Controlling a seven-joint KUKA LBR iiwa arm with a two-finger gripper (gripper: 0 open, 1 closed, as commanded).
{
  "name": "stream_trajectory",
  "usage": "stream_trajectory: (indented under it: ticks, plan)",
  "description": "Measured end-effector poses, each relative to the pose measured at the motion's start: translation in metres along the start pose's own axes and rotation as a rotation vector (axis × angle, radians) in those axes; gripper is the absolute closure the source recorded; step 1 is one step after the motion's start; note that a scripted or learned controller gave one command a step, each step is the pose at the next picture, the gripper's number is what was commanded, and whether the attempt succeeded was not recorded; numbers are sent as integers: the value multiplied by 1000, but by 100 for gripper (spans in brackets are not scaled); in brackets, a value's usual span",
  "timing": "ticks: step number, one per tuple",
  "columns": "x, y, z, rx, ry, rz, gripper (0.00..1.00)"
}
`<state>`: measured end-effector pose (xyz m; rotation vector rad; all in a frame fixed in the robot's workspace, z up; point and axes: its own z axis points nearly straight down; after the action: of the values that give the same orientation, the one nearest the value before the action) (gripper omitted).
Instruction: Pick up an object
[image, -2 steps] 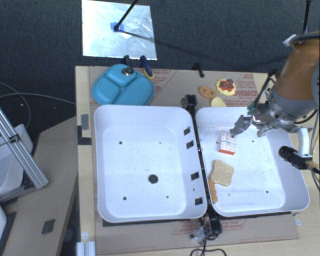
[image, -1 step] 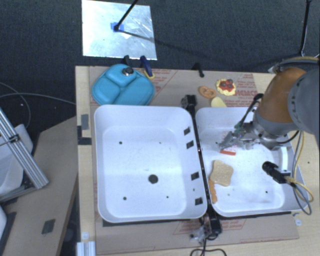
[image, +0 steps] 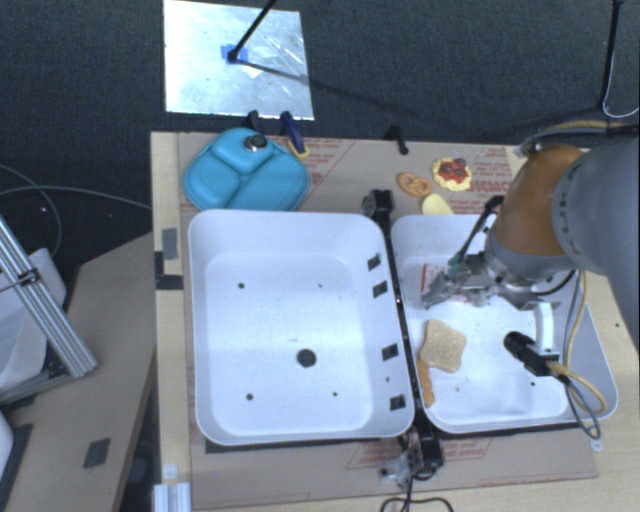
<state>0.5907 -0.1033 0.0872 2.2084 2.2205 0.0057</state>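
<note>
In the right bin (image: 492, 392) a tan toast-shaped slice (image: 443, 346) lies flat near the left wall, with a thin orange stick (image: 425, 381) just below it. My gripper (image: 443, 291) hangs low over the bin's upper left part, just above the slice, and the grey arm (image: 560, 215) reaches in from the right. A small red-and-white item (image: 424, 274) shows at the gripper's left, partly hidden by it. Nothing visibly hangs from the gripper.
The left bin (image: 290, 216) sits beside the right one, a black divider (image: 392, 300) between them. Behind the bins lie a blue compartment tray (image: 246, 171), a pretzel-like toy (image: 412, 183), a round red-topped toy (image: 452, 173) and a pale yellow piece (image: 436, 205).
</note>
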Motion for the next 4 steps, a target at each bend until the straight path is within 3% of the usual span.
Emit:
stream_trajectory:
  ticks: [1, 2, 3, 4]
  plan:
    - [-27, 66, -52, -4, 1, 0, 0]
    - [-25, 64, -60, 1, 3, -2, 100]
    - [-33, 27, -16, -7, 0, 1, 100]
    - [-50, -6, -1, -2, 4, 6, 100]
